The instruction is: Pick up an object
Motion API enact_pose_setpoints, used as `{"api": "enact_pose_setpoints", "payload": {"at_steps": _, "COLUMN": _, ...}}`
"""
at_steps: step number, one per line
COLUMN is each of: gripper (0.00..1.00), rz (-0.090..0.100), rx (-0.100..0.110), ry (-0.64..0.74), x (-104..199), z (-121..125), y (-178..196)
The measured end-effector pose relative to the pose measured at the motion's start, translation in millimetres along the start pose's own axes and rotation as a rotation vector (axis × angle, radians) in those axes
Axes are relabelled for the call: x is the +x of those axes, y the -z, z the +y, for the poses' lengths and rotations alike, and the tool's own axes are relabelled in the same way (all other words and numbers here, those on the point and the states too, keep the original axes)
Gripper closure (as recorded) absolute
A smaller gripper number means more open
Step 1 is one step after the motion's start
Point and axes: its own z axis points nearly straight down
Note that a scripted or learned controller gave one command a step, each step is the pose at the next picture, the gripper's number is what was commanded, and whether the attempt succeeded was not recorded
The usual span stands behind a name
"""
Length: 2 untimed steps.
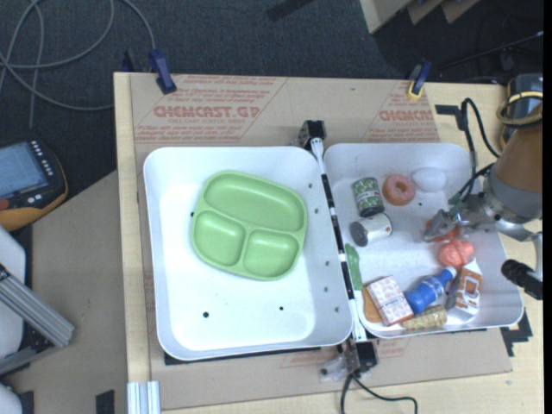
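Two shallow white bins sit side by side on the bench. The left white plastic bin point(172, 257) carries the largest item, a pale green three-compartment plastic plate point(248, 225), lying flat toward that bin's back and middle. The right white plastic bin point(379, 155) holds the clutter. Along its back edge are a dark green labelled can point(368, 197), a pink ring doughnut point(398, 189) and a whitish rounded lump point(429, 178). A small white cylinder point(372, 229) lies on its side near the left wall. At the front edge sit an orange-and-white snack packet point(387, 299), a blue bottle point(427, 291) lying slantwise, and a small brown-and-white carton point(468, 290) (its print is too small to read).

The grey arm reaches in over the right bin's right edge, and its two-finger gripper point(441, 225) hangs low near that edge, pointing left. Whether anything is pinched there I cannot tell.

The likeliest target, in my judgement, is the orange-red lumpy soft object point(456, 252) near the right edge: it lies just beside the gripper, toward the front edge and apart from the tips. It looks roughly round, with no clear long axis, so the coming move would turn on a short shift frontward before descending.
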Motion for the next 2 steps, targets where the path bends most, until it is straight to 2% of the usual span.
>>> {"api": "enact_pose_setpoints", "payload": {"at_steps": 1, "gripper": 1.0, "rz": 0.001, "rx": 0.0, "ry": 0.002, "x": 66, "z": 43, "y": -10}}
{"api": "enact_pose_setpoints", "payload": {"at_steps": 2, "gripper": 1.0, "rz": 0.0, "rx": -0.003, "ry": 0.002, "x": 115, "z": 98, "y": 73}}
